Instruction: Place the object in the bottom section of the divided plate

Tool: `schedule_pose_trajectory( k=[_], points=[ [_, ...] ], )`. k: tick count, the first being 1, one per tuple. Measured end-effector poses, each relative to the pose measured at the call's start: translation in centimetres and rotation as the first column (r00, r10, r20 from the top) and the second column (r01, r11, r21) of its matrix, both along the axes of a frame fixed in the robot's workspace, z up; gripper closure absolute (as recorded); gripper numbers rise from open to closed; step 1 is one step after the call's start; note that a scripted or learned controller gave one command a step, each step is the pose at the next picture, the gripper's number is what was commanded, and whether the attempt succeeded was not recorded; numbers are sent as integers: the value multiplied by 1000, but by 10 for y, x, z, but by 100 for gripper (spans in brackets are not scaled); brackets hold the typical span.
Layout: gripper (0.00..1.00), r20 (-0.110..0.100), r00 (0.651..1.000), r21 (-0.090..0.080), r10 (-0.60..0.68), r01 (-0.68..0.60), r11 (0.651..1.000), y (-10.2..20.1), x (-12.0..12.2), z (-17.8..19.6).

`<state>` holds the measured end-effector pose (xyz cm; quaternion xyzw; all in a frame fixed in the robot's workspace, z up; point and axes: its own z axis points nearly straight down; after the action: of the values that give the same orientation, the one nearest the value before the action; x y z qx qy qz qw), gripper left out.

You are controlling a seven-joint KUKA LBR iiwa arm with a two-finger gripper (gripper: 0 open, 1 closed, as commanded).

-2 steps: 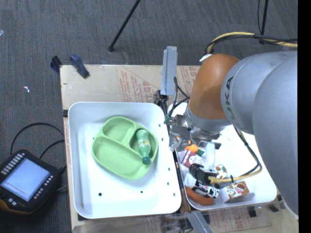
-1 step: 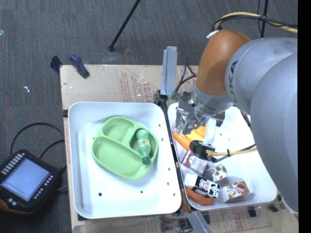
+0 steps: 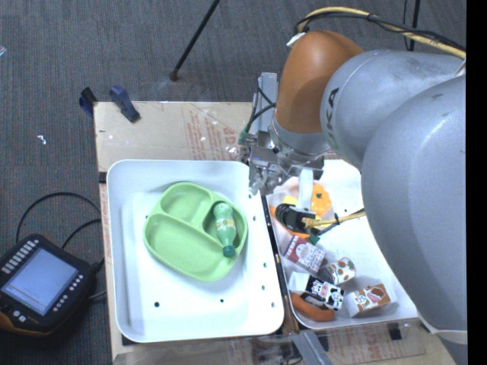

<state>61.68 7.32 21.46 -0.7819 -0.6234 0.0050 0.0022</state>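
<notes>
— Where was the gripper (image 3: 262, 181)?

— It hung over the seam where the two bins met, at the upper right corner of the left bin (image 3: 125, 204). Seen from above, the wrist hid too much. Whether the gripper stood open or closed could not be told, nor whether it had hold of anything.

— And the bottle?

— The green bottle (image 3: 224, 229) lay on its side in the green divided plate (image 3: 183, 245), in the small right-hand compartment, with its cap toward the near edge. It was apart from the gripper, below it and a little to the left. It lay just beside the ridge that bounded the large lower section, on the compartment's side of it. The plate sat near the middle of the left bin.

— What lay in the right bin (image 3: 356, 249)?

— An orange thing (image 3: 322, 201) lay near the gripper. Lower down there was a red-and-white carton (image 3: 304, 255), a small round spotted thing (image 3: 343, 268), a black-and-white carton (image 3: 323, 292), a brown carton (image 3: 370, 299) and an orange sausage-shaped piece (image 3: 310, 311), all crowded together.

— And further out?

— The grey arm (image 3: 411, 128) came in from the right, filling that side. Blue clamps (image 3: 122, 103) gripped the back left corner of the bench (image 3: 183, 124), and a handheld control unit (image 3: 42, 281) lay on the carpet to the left.
</notes>
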Motion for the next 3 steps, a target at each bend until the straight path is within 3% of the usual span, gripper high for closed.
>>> schedule_pose_trajectory(
  k=[1,2,3],
  points=[
    [100,0,992,2,127,-127,992,-4,-16,-3],
    [100,2,970,2,245,-245,970,21,-51,74],
    [100,-1,959,3,283,-283,959,25,-64,49]
  ],
)
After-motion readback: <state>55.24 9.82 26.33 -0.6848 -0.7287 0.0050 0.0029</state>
